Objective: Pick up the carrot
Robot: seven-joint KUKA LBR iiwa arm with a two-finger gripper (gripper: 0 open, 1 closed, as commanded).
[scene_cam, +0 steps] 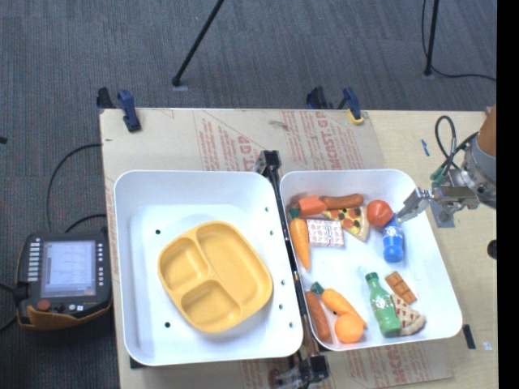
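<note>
The long orange plastic toy carrot [300, 242] lying at the left wall of the right white bin [442, 262], centre frame, looks light, stiff and slick, best pinched across its thick middle, while the hand [412, 207] hovers open, upper right.

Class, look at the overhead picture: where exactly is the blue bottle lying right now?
The blue bottle lies in the right bin, toward its upper right, just below the tomato and close beside the gripper.

Yellow divided plate [215, 275] in left bin [130, 217]; pendant [65, 278] beside it
</note>
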